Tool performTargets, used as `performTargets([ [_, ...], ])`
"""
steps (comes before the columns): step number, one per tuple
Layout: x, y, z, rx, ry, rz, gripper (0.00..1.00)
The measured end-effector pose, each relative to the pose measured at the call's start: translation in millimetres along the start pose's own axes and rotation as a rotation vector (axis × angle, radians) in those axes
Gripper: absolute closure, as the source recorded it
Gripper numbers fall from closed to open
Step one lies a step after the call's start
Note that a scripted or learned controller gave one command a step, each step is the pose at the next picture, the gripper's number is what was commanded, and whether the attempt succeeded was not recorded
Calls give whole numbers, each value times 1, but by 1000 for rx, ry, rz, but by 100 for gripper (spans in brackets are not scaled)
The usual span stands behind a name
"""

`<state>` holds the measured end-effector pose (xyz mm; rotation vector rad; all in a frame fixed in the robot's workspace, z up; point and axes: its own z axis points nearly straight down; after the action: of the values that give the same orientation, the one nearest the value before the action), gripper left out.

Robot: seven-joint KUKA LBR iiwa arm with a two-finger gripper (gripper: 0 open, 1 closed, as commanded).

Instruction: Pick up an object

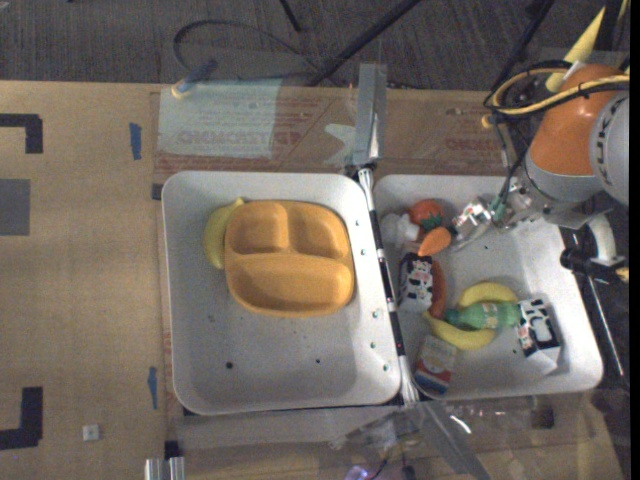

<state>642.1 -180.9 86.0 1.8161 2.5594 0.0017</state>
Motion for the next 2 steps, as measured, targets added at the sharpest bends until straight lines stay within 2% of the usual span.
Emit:
performTargets([
  [1,39,39,0,4,-2,18,0],
  [2,40,42,-12,-4,-4,14,100],
])
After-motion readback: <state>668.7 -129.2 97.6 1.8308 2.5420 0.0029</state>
